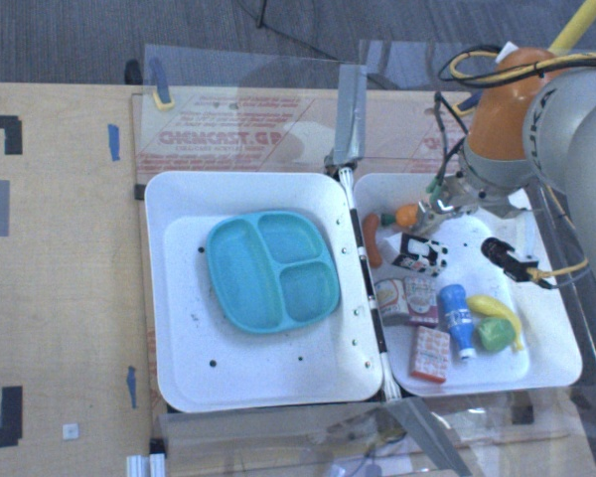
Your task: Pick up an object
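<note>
How wide the gripper [439, 207] stands cannot be told from the camera view: its tip is a small pale blur under the orange band of the arm, and nothing can be seen clamped in it. It hangs low over the right bin [556, 336], at about 11 o'clock from that bin's middle. The nearest candidates for a pick are the orange piece [405, 215], just beside the tip at its 9 o'clock, and the black-and-white item [420, 254], near it at 7 o'clock; whether the tip touches either I cannot tell. Every other thing lies on the bin floor: a reddish sausage shape [371, 238] against the wall at 9 o'clock, two pale packets [407, 298] near the middle, a blue bottle [458, 322] at 6 o'clock, a red box [430, 354] at 7 o'clock, and a yellow banana [494, 308] touching a green piece [495, 335] toward 5 o'clock. The left bin [179, 296] bears a teal divided plate [273, 269] at its centre. My judgement: the task is at the reach or the grasp itself, with nothing lifted yet, so securing one object and raising it clear of the floor is all left to do.
</note>
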Robot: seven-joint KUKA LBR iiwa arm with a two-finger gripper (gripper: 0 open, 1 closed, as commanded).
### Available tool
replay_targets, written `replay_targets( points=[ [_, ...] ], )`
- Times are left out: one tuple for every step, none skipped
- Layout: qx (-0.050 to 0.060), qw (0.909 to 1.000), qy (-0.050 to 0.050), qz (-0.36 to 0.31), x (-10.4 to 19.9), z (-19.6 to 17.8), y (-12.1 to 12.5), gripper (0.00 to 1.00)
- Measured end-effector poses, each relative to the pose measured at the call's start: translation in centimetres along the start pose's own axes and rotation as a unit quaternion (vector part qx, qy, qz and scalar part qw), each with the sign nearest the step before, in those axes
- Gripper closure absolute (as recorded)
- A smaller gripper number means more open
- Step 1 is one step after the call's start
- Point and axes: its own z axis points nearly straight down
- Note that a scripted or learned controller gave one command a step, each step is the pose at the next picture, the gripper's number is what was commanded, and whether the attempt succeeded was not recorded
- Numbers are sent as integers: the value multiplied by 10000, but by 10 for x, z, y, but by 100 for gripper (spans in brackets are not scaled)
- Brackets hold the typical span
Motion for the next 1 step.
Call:
replay_targets(
  points=[
    [-139,9983,-34,557,46,-118,14,100]
  ],
)
